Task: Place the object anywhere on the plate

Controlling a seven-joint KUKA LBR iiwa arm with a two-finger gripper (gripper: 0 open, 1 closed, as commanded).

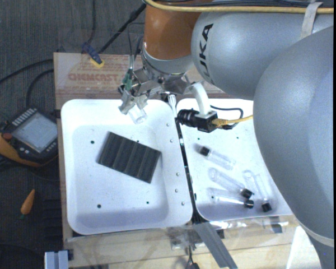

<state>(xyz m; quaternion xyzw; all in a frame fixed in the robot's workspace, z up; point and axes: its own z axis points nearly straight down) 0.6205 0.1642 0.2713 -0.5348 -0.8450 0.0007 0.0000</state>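
Clear tube (136, 114) pinched between fingers of tool (133, 106), hanging over far edge of left bin (78, 206). Dark ribbed plate (128, 157) lies flat mid-bin. More tubes (235, 186) in right bin (241, 209).

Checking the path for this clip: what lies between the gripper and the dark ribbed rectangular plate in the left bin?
In the camera view, just bare white bin floor separates the gripper from the dark ribbed rectangular plate.

the two shallow white plastic bins (81, 144) stand on a pale wooden bench. a dark grey ribbed rectangular plate (128, 156) lies in the left one, and clear plastic tubes with black caps (238, 195) in the right. the grey arm's band (171, 29) is orange.
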